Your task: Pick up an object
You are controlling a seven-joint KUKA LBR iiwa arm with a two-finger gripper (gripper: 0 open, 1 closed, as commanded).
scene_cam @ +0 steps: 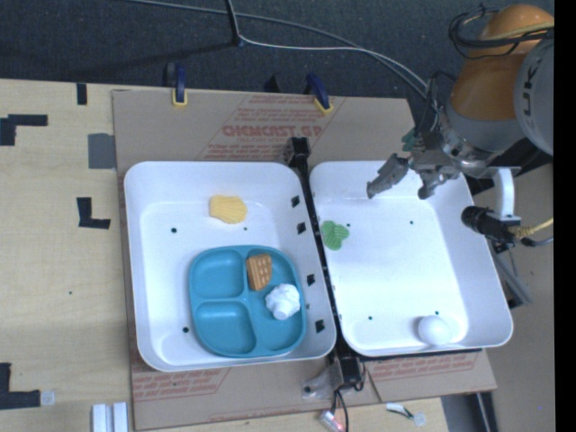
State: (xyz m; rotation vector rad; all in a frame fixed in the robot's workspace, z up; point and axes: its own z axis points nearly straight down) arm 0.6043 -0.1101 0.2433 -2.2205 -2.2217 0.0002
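Gripper (407,180): fingers spread, holding nothing, over the right bin's (468,241) far edge. Green object (335,235): nearest candidate, I judge, lying toward the left wall, nearer the camera; shape blurred. White ball (434,329): near corner, well apart.

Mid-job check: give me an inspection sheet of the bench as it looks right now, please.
Surface: two white bins side by side, left bin and right bin, on cardboard.
Job's things: green piece and white ball in right bin; yellow piece in left bin; waffle and white lump on blue tray.
Clutter: nothing seen.
Grippers: gripper above right bin's far edge, jaws open, holding nothing.
Cables: thin cable crossing dark backdrop.
Surroundings: two clamps on cardboard's far edge.
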